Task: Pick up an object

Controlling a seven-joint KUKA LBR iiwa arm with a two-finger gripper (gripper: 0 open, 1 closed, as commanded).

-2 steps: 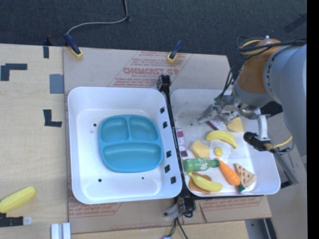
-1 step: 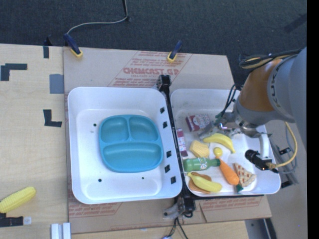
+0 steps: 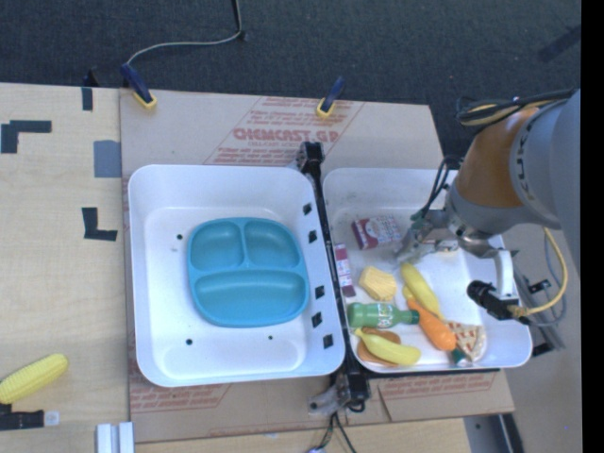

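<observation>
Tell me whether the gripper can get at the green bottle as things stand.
Probably yes. The green bottle lies exposed on top in the right bin, nothing covering it, and the gripper hangs just above that pile.

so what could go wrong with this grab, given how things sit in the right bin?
1. The toy food is packed tight: the banana, carrot, green bottle and cheese wedge touch or overlap, so the hand may pinch two or knock one aside.
2. The hand sits close to the red packet, which lies flat and may slip out.
3. The pizza slice lies against the right bin wall, hard to reach.
</observation>
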